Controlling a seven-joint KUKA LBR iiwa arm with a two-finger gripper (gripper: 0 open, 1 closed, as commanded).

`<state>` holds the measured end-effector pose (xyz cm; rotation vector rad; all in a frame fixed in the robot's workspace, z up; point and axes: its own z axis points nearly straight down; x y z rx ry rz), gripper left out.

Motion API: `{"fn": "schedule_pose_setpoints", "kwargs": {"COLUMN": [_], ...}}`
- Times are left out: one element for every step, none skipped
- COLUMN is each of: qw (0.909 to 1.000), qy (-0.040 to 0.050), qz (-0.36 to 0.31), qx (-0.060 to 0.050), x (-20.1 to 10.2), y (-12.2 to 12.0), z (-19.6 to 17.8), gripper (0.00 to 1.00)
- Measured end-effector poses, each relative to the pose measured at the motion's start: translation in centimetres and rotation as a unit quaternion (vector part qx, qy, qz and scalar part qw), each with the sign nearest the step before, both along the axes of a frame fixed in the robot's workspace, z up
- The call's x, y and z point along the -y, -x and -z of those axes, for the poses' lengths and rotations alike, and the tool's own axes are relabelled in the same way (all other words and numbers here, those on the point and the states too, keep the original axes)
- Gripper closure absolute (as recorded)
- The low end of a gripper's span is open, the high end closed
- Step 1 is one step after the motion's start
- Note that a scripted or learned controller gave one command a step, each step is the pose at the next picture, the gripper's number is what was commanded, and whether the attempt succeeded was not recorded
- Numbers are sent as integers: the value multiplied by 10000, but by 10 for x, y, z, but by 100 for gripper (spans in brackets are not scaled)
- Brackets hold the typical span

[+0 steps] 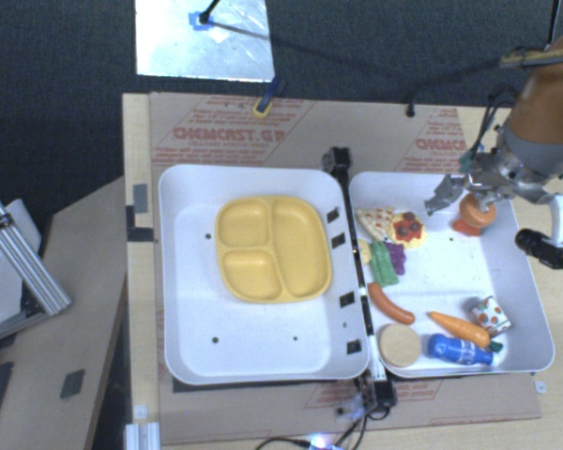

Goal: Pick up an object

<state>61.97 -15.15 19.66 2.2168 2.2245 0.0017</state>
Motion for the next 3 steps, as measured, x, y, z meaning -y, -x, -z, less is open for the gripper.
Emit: {"fn": "schedule_pose_setpoints", "kwargs": {"qw": [10000,10000,10000], "qy": [-4,-1,8], "qz": [-8,7,4], "qx": [-15,1,24], "x": [-10,-3,-3], "y": [2,4,2], "z": [51,107,108], "gripper": [0,0,0]}}
